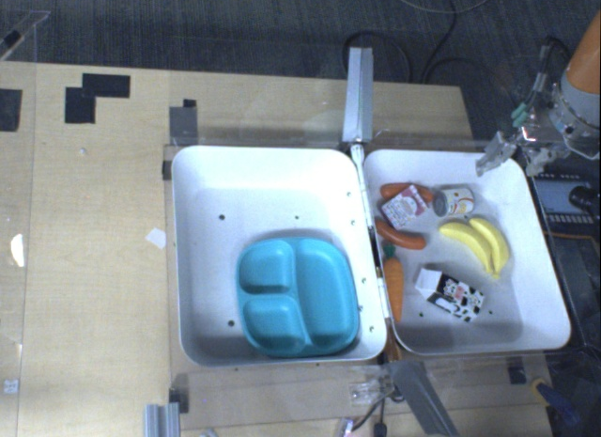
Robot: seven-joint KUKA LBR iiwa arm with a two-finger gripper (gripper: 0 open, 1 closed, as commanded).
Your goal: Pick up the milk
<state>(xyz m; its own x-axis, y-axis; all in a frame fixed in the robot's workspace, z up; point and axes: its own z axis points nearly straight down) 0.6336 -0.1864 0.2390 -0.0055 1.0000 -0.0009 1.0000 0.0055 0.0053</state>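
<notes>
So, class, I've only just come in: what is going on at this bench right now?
A robot arm reaches in from the right, its gripper above the far right corner of the right bin, holding nothing. The milk carton, white with black patches, lies near the front of that bin, untouched. With it are two bananas, a carrot, a sausage, a small packet and a can. The left bin holds a blue divided plate.

The arm (584, 78) is grey, with an orange band at the top. Its pincer (512, 144) is pale metal with teal touches, blurred.
</notes>
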